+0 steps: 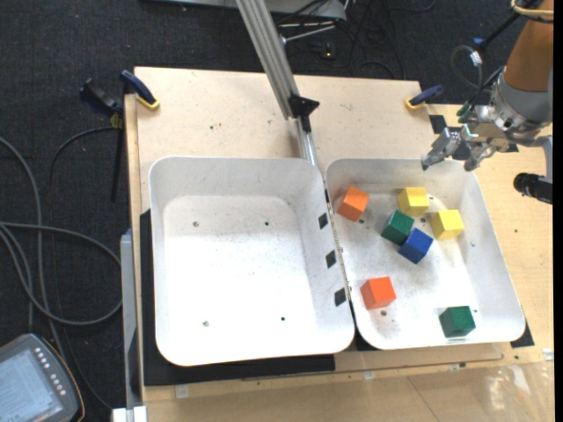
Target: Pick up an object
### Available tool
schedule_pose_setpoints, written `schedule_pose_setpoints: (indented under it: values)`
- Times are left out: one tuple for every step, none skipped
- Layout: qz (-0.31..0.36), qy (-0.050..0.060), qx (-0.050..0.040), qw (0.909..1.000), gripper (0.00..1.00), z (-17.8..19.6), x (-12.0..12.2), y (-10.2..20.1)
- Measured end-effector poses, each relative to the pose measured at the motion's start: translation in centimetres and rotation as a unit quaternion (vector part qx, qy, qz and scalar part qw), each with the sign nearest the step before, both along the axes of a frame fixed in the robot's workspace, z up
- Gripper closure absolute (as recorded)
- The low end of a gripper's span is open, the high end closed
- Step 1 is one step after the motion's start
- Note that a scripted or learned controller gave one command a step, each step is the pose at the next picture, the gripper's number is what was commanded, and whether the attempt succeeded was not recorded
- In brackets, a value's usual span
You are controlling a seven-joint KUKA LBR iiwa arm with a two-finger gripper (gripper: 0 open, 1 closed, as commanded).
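Nearest the camera, a grey screened device (pixel 31 385) sits at the lower left on dark carpet (pixel 62 104), with black cables (pixel 35 253) looping beside it. The bench (pixel 229 112), pale and speckled, carries two shallow white bins side by side. The left bin (pixel 176 323) has only dark specks on its floor. The right bin (pixel 501 280) holds seven blocks: a dark green cube (pixel 457 321) near its front corner, an orange cube (pixel 379 292) towards the middle divide, then a cluster of a blue cube (pixel 415 244), a green cube (pixel 397 227), a yellow cube (pixel 447 223) and another yellow cube (pixel 413 200), with an orange block (pixel 354 204) just left of them.

Farther back, the gripper (pixel 450 154) hangs above the right bin's far rim, its fingers spread apart with nothing between them, well clear of the blocks. Blue and yellow clamps (pixel 141 90) grip the bench's far corners. A silver pole (pixel 268 47) slants up towards a stand on the floor behind.
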State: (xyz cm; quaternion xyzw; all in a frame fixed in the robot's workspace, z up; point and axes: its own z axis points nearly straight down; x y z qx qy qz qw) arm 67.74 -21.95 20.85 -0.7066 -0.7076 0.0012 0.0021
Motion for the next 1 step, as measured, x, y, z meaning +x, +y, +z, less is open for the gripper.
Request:
schedule_pose_setpoints:
  values:
    - [0.001, -0.003, -0.0013, 1.0, 0.0, 0.36, 0.12, 0.03]
